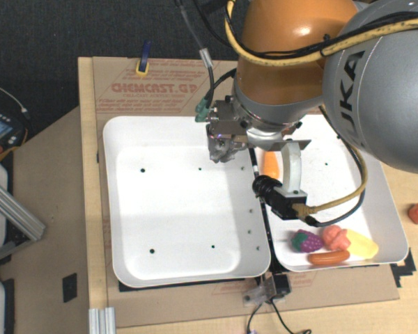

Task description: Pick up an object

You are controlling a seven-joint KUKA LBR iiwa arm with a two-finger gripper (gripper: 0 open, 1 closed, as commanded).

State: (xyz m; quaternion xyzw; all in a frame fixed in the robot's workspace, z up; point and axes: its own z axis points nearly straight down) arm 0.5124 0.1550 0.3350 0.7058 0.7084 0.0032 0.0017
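Hovered with the grey arm's gripper [265, 152] just over a small orange plastic piece [269, 164] lying far-to-near at the shallow right white bin's [334, 186] left side; could not tell its grip state.

One fixed camera here, perched above the table [90, 186] and looking down at a slant. Both white bins sit in frame, the left bin [125, 256] fully in sight, the right bin [390, 214] partly covered. The arm [383, 68] swings in from the right, close under the lens, looming large up top.
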